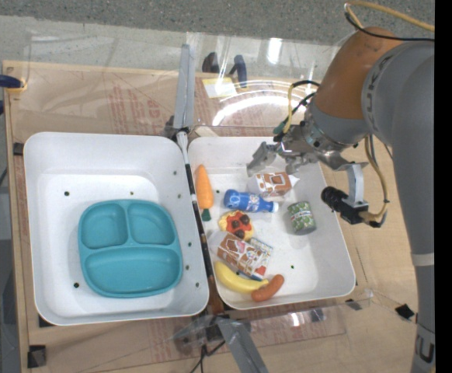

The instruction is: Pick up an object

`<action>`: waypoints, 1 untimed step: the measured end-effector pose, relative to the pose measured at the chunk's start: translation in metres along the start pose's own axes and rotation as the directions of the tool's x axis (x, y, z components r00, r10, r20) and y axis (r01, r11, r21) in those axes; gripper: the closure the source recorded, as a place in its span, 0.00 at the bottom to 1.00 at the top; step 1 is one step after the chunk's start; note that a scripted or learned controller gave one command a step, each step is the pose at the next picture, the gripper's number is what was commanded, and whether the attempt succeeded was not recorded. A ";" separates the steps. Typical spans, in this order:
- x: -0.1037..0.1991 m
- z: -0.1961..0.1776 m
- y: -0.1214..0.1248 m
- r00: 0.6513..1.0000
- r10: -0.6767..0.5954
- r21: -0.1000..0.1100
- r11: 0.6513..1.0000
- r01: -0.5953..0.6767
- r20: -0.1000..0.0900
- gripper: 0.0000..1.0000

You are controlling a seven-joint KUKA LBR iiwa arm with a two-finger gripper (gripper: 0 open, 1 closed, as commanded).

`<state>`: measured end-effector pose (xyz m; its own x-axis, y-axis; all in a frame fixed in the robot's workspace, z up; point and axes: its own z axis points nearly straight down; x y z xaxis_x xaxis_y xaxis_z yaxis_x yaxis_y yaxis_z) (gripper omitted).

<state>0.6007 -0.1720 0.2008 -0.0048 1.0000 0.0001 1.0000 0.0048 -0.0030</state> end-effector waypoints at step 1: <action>0.017 0.111 -0.036 0.939 -0.344 -0.006 0.939 0.344 0.002 0.00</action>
<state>0.5641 -0.1553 0.0897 -0.3490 0.9371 -0.0013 0.9371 0.3490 0.0030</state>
